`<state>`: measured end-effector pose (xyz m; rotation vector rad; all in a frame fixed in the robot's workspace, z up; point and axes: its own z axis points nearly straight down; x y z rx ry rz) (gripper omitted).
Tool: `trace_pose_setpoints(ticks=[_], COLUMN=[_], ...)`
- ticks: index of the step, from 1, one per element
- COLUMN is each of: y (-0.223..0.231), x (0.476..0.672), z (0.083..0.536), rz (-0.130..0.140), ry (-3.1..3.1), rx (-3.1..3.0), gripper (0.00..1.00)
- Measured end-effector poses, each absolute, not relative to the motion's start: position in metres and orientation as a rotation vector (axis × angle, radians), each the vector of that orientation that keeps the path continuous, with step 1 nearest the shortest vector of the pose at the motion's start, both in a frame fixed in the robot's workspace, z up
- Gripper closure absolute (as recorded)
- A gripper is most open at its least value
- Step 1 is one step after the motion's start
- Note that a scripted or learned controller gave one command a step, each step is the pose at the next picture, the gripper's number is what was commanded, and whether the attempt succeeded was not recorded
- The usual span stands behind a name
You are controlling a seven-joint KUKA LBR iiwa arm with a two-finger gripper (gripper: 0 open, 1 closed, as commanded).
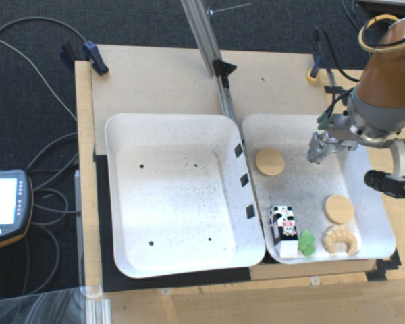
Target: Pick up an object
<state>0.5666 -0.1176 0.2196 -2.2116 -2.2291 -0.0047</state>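
Observation:
In the right bin (378,214) lie two tan round discs, one (270,162) near its left wall and another (339,209) toward the front right. A croissant-shaped piece (341,240) rests at the front right corner. Beside it are a small green item (306,243) and a black-and-white box (283,223). My gripper (319,150) hangs over the bin's back middle, to the right of the first disc and apart from it. Nothing shows between its fingers.
The left bin (121,181) stands beside the right one, with black clips (244,179) along the shared wall. A metal pole (199,25) slants up from the back. A blue clamp (94,56) sits at the bench's back left, and a pendant screen (5,204) lies at the far left.

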Motion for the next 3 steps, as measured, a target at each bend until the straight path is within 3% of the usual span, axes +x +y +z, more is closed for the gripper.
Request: trace_pose_setpoints(ticks=[3], y=[0.050], x=[0.593], z=[0.249], rz=[-0.006], ry=[-2.229], rx=[-2.212], gripper=[1.00])
